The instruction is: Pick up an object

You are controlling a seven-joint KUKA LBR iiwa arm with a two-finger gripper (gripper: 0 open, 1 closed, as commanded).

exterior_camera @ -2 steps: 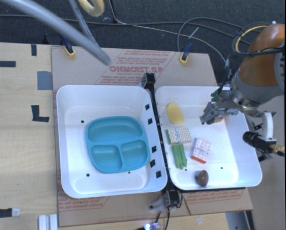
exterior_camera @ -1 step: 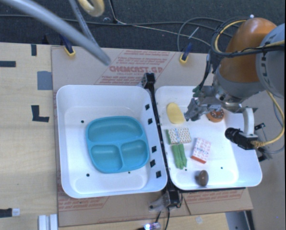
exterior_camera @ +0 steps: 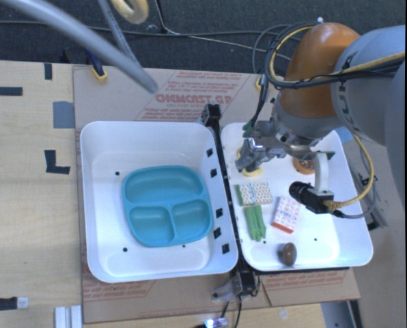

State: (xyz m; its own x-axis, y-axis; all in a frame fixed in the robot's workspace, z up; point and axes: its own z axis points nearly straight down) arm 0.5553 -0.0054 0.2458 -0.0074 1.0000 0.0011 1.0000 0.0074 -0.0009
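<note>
The arm's tool (exterior_camera: 253, 157), its grip state impossible to tell, hovers over the right bin (exterior_camera: 357, 248), where a light, stiff green pod (exterior_camera: 255, 221) lies, likely best pinched across its narrow middle.

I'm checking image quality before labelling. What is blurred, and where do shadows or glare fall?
Camera view: the grey bar crossing the top left is soft and out of focus; the blue divided tray and the small items in the right bin are sharp; the arm shadows that bin's upper part; both bins look bright, without harsh glare.
</note>
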